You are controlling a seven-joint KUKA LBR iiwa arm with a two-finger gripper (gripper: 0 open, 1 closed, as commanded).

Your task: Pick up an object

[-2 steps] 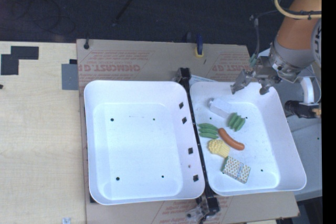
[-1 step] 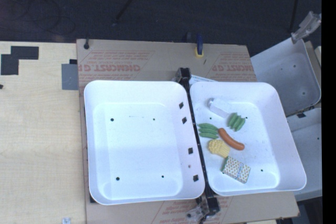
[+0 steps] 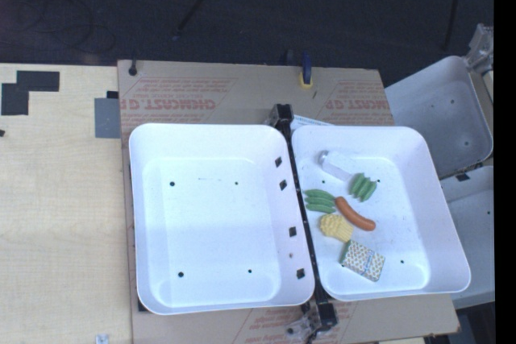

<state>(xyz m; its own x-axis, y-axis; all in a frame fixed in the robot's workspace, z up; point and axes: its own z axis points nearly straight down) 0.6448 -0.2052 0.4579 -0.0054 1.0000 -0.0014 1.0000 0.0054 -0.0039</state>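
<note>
Two shallow white bins sit side by side on a printed cardboard sheet (image 3: 242, 97) laid over the pale wooden bench (image 3: 56, 213), seen from above at a slant. The left bin (image 3: 149, 173) shows a bare white floor marked by a few small dark dots. The right bin (image 3: 419, 173) holds six small objects, all gathered in the half nearest the shared wall between the bins. Closest to the bin's far edge lies a white block (image 3: 339, 166), set at an angle. Just beside it, toward the bin's centre, is a ridged green piece (image 3: 363, 188). A flatter green piece (image 3: 320, 200) lies near the shared wall, touching or almost touching an orange sausage-shaped toy (image 3: 355, 213) that runs diagonally toward the bin's middle. A knobbly yellow piece (image 3: 335, 227) rests against the near side of the orange toy. A small patterned packet (image 3: 362, 260), green-edged with a pale speckled face, lies nearest the bin's front edge, just beside the yellow piece. Black clips (image 3: 292, 232) line the shared wall. A blue-and-yellow clamp (image 3: 306, 73) grips the cardboard's far edge, and a grey metal plate (image 3: 439, 109) stands off the bench's right side. Whether the gripper is released or clenched cannot be told from this view.
</note>
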